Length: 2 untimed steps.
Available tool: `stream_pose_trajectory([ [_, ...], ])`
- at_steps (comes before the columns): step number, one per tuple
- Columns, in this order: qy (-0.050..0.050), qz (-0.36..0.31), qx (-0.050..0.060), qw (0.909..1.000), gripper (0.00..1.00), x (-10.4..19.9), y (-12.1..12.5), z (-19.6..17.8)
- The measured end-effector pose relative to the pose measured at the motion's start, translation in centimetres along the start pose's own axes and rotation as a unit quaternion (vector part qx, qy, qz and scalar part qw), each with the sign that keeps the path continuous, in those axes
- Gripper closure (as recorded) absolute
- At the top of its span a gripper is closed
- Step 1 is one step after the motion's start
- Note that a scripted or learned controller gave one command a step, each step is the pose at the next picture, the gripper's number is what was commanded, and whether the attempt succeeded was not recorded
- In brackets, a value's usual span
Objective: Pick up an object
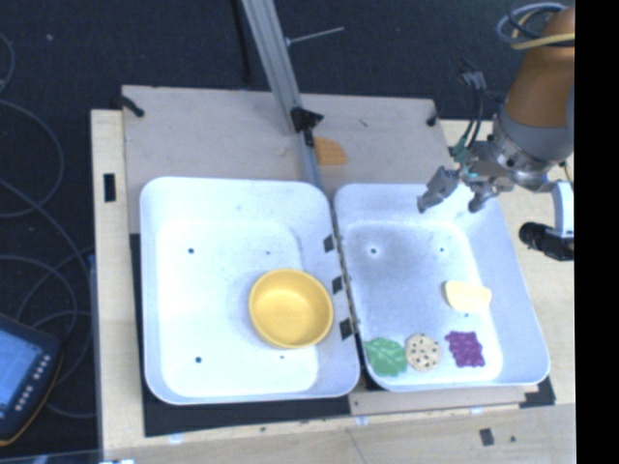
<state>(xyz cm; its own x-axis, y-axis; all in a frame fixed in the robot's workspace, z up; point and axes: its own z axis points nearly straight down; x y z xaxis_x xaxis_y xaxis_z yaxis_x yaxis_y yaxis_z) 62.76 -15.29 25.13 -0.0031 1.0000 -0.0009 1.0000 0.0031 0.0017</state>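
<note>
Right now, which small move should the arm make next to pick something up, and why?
Probably move the gripper toward the near side of the right bin and stop above the yellow piece. The fingers stand open at the bin's far edge with nothing between them, and that piece lies closest.

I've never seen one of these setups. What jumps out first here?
The yellow bowl in the left bin catches the eye first. Next, the arm's claw hangs with fingers spread over the far edge of the right bin, where a green, a cookie-like and a purple piece line the near edge.
</note>
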Motion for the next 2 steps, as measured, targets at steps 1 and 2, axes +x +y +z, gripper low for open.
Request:
stream_pose_trajectory([
  [1,0.0,0.0,0.0,1.0,0.0,0.0,0.0,0.0],
  [2,-0.001,0.002,0.002,1.0,0.0,-0.9,-0.1,4.5],
])
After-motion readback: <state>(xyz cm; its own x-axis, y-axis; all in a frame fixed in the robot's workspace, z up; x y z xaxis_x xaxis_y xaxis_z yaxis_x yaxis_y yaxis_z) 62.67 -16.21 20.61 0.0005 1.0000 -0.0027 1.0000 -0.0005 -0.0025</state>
